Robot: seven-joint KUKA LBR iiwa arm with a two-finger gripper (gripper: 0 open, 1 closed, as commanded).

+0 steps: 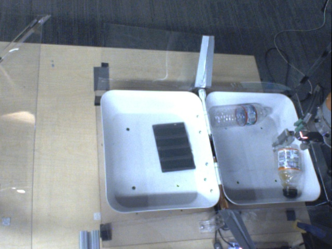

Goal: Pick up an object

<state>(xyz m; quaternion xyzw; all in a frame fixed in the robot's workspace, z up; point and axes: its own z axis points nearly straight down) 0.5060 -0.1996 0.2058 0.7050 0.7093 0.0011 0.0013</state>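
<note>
Grey metal of my claw [291,137] shows at the right bin's [249,191] right side, but I cannot tell its state. Just below it lies a small bottle [289,165] with amber liquid and a dark cap. A clear plastic bottle [239,115] lies near the far wall. On the left bin [119,139] rests a black ridged panel [173,147].

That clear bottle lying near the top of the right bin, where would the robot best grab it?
Probably across the middle of the clear bottle, coming straight down from above. It lies on its side, long axis running left to right along the right bin's far wall, so fingers should close across its narrow width. The round body may roll, so a centred grip looks safest.
</note>
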